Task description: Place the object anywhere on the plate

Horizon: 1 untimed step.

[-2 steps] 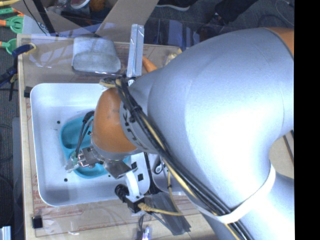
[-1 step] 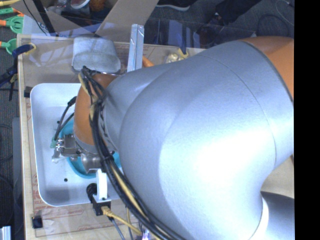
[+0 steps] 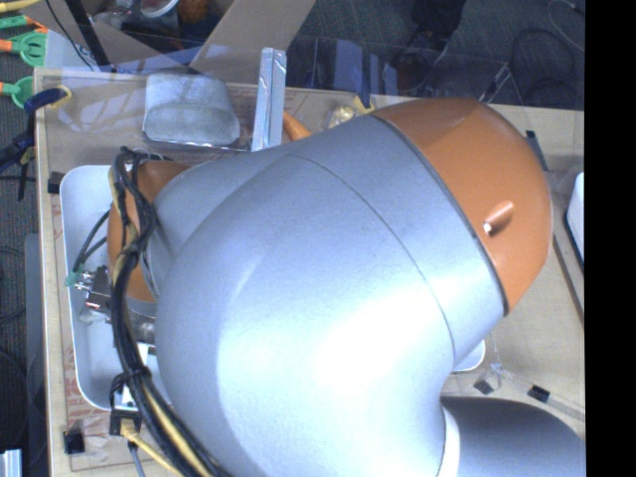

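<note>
Grey metal takes up most of what you see: the arm [image 3: 328,316] leans across the bench [image 3: 527,296] and covers nearly all of the left bin [image 3: 75,207], with its orange band [image 3: 477,197] toward the upper right. Black cables [image 3: 129,266] loop down its left side over the bin's white rim. Behind the bench sits an open cardboard box [image 3: 248,18], and a grey pad [image 3: 189,107] lies at the bench's far edge. You cannot tell the gripper's state, and neither the object nor the plate can be made out under the arm. So judge progress cautiously: nothing confirms a placement, and the task may be entirely ahead.
</note>
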Available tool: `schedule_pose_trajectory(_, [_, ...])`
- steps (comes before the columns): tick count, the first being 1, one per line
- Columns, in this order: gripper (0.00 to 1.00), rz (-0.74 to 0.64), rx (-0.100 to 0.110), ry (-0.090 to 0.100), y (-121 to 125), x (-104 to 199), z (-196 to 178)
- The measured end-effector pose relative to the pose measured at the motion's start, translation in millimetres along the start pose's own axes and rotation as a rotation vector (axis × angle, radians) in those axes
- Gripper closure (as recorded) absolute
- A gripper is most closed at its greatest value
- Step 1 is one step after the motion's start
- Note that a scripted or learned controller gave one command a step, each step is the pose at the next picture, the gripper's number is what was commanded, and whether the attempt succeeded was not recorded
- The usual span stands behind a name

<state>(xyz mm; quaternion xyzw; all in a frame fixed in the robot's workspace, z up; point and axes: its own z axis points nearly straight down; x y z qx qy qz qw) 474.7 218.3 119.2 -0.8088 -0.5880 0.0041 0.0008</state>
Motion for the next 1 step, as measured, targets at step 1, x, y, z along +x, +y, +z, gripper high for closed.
schedule_pose_trajectory(1, [0.00,0.410,0.001,-0.001,44.9,-10.0,-200.9])
